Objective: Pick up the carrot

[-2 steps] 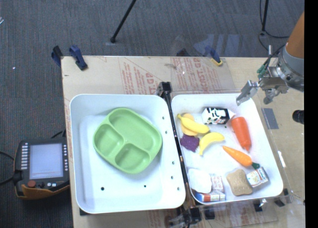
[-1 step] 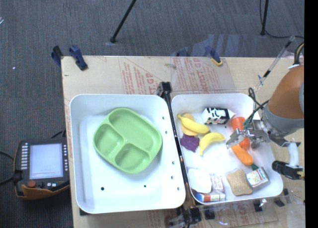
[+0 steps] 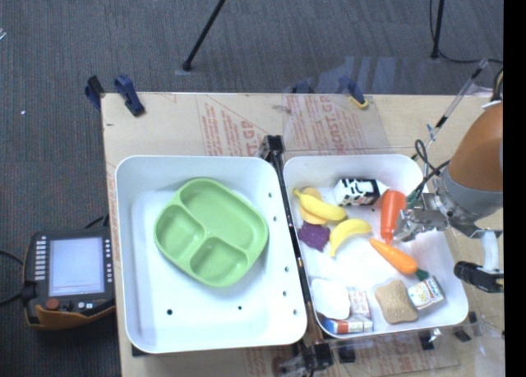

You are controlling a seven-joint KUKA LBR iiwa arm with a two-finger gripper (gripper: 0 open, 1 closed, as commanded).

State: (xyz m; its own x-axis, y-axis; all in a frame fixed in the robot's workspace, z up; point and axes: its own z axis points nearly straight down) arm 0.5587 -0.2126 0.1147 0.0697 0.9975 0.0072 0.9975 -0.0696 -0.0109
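Dark grey carpet surrounds the pale wooden tabletop (image 3: 214, 121), which carries two shallow white bins side by side. Over the right white bin (image 3: 403, 162), the grey arm's metal jaws (image 3: 408, 223) hover at its right wall; how far they stand open I cannot tell, and nothing shows between them. Just left of them lies a stubby orange-red pepper-like toy (image 3: 391, 213). The long orange carrot with a green tip (image 3: 395, 257) lies slantwise just below the jaws, apart from them, on the bin floor. Left of the carrot sit two yellow bananas (image 3: 333, 221), a purple toy (image 3: 313, 236) and a black-and-white carton (image 3: 357, 191). The left white bin (image 3: 131, 285) holds a green divided plate (image 3: 211, 232).
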